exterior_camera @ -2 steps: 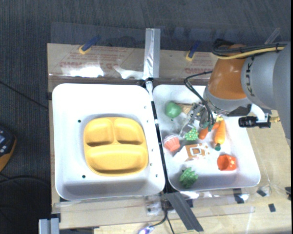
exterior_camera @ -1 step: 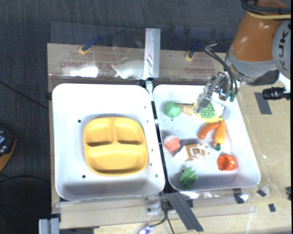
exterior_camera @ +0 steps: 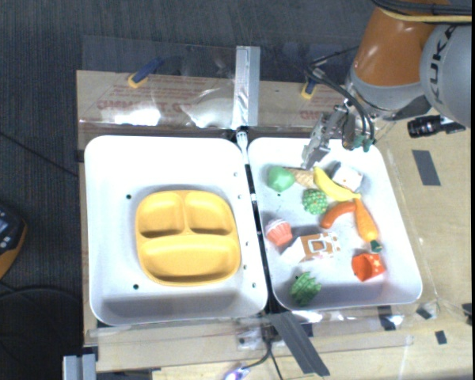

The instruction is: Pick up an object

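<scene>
- The gripper (exterior_camera: 323,145) hangs over the far edge of the right bin (exterior_camera: 400,212), tilted down toward the toys; whether it is apart or together I cannot tell, and nothing shows held in it.
- The grey arm (exterior_camera: 459,54) with its orange band (exterior_camera: 392,34) comes in from the upper right corner.
- The banana (exterior_camera: 331,184) lies just below the gripper, nearest of all the toys to it, beside a small white block (exterior_camera: 348,175).
- A green round toy (exterior_camera: 280,178) sits left of the banana, near the wall between the 2 bins.
- A green broccoli-like piece (exterior_camera: 315,202) rests just below the banana, touching an orange sausage-shaped toy (exterior_camera: 338,212).
- A carrot (exterior_camera: 366,221) lies right of the banana, slanted toward the near side.
- A pink cupcake (exterior_camera: 279,232) and a white and orange card-like piece (exterior_camera: 320,247) sit lower than the banana, toward the bin's middle.
- A red-orange pepper-like toy (exterior_camera: 369,265) and a green leafy piece (exterior_camera: 305,287) lie farthest from the banana, at the near side.
- The left bin (exterior_camera: 111,180) holds a yellow divided tray (exterior_camera: 188,236) with 3 compartments.
</scene>
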You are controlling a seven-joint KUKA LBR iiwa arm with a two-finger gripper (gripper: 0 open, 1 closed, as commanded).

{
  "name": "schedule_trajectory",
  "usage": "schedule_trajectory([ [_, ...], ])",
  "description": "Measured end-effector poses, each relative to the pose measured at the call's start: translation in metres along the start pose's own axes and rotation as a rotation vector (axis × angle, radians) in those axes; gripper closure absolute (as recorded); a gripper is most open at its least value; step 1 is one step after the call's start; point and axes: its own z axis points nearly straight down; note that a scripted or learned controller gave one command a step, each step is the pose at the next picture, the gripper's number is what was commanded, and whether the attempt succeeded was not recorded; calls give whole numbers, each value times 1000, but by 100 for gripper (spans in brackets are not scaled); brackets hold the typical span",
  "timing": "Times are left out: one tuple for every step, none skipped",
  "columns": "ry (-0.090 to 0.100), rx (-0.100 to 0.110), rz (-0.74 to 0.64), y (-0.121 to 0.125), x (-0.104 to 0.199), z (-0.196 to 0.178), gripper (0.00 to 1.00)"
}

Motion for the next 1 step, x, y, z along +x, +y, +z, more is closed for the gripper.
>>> schedule_trajectory([
  [2,-2,-117,45,44,27,100],
])
